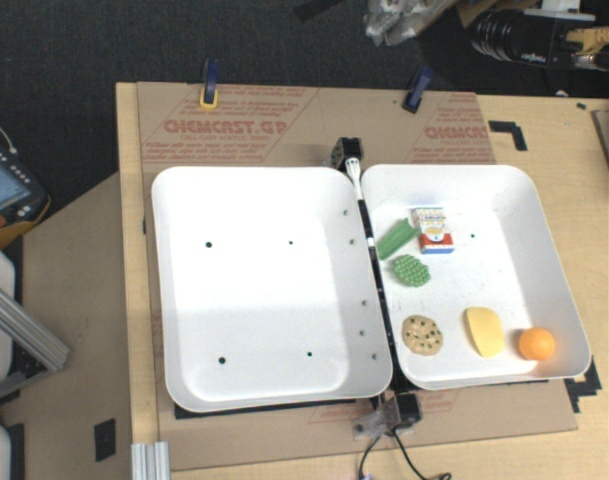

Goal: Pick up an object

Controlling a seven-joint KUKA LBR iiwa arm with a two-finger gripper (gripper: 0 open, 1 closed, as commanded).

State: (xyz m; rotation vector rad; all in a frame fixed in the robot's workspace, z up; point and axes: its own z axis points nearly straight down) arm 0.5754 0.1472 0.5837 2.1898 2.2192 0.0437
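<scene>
The pincer [399,13] sits blurred at the upper edge of the frame, well clear of both bins; its state cannot be told. Candidates lie in the right bin [544,228]. The orange ball [536,344], lower right, stands apart from its neighbours: descend centred, straddling it.

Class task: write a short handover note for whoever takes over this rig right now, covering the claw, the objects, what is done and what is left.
Claw: raised at the top of the view, beyond the bins, blurred; nothing visible between its fingers.
Objects: all in the right bin: small box, green stick, green round piece, cookie, yellow piece, orange ball.
Done: nothing picked yet.
Left: lower into the right bin, grasp one object, lift.
</scene>
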